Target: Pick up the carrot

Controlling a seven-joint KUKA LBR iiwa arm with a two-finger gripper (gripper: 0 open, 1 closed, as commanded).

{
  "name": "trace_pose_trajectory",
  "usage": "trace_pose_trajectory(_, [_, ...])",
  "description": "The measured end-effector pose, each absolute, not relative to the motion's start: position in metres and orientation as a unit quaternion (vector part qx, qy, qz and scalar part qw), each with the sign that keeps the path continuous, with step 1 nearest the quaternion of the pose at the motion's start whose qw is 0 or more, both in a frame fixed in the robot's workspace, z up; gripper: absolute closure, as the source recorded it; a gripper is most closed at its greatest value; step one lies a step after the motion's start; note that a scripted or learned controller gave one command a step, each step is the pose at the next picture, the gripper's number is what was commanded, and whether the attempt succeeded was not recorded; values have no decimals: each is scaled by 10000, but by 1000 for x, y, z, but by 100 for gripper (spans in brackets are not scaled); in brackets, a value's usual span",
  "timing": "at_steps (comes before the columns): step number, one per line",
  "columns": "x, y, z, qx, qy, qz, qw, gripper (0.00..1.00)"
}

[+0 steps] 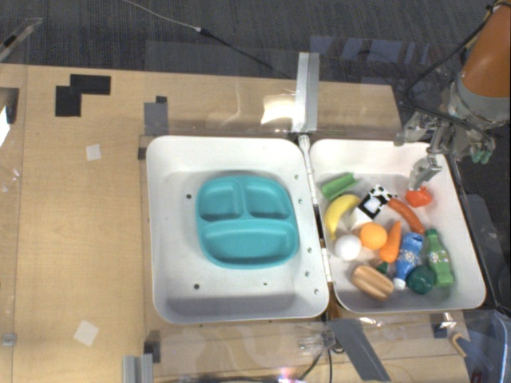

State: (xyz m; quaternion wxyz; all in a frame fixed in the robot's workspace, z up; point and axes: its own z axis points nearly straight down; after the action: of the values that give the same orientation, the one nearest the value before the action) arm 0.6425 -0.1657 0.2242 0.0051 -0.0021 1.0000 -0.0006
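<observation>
Camera view shows you the carrot lying in the right bin, between an orange ball and a blue bottle. Your jaws hang over that bin's far right part; you cannot tell how far they are open.

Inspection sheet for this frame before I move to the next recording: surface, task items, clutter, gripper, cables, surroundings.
Surface: wooden bench bearing two white bins; left bin holds a teal divided plate.
Job's things: carrot lies in the right bin, beside an orange ball.
Clutter: banana, white ball, green pepper, blue bottle, bread roll.
Grippers: gripper hangs over the right bin's far side, above a red toy.
Cables: one black cable crosses the floor behind.
Surroundings: dark carpet.
</observation>
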Motion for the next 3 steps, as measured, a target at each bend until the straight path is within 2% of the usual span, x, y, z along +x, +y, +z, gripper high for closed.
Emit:
trace_pose_trajectory(1, [599, -146, 111, 529, 9985, -9, 98, 0])
trace_pose_trajectory(2, [541, -104, 96, -1344, 9908, -44, 172, 0])
trace_pose_trajectory(3, [519, -86, 97, -1019, 9946, -50, 198, 0])
